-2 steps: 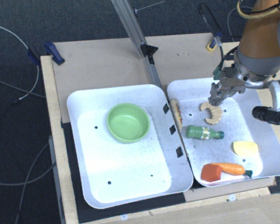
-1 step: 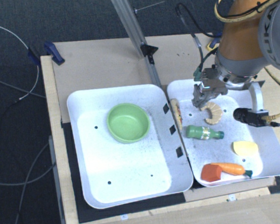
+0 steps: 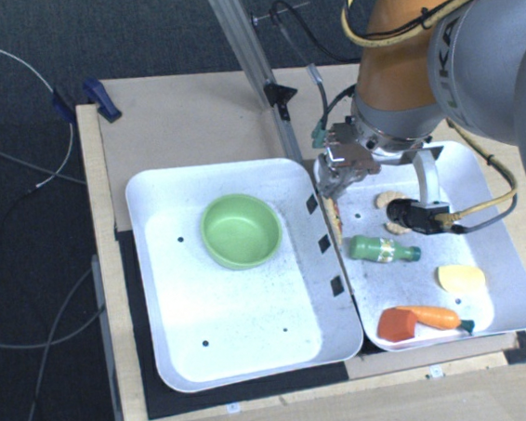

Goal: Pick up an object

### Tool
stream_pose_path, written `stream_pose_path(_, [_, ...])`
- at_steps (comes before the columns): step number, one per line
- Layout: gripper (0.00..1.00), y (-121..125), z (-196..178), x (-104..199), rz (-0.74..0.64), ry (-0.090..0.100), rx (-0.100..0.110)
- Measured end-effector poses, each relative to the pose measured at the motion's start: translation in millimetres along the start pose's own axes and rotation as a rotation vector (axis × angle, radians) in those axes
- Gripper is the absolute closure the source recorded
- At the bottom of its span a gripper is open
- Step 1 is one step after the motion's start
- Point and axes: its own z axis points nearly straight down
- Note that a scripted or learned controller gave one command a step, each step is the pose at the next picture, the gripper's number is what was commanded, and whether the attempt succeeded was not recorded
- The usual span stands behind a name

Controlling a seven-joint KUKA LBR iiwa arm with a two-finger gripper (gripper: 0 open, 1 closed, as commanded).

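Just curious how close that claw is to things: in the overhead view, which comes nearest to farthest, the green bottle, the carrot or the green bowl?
From the end effector:
1. Bottle, just below it, right bin.
2. Bowl, left bin.
3. Carrot, right bin's near edge.

A tan bench (image 3: 187,110) carries 2 white bins (image 3: 249,346) side by side — a blue clip (image 3: 100,99) sits on its far-left corner, and thin cables (image 3: 5,64) trail over dark floor beyond.

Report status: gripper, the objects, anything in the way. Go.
Gripper low over right bin's top-left corner, nothing seen held. Green bottle, carrot, yellow piece lying loose. Green bowl in left bin.
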Motion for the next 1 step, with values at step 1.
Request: stream_pose_path(1, [1.0, 7.3, -5.6, 61.2, 0.001, 0.0, 0.0])
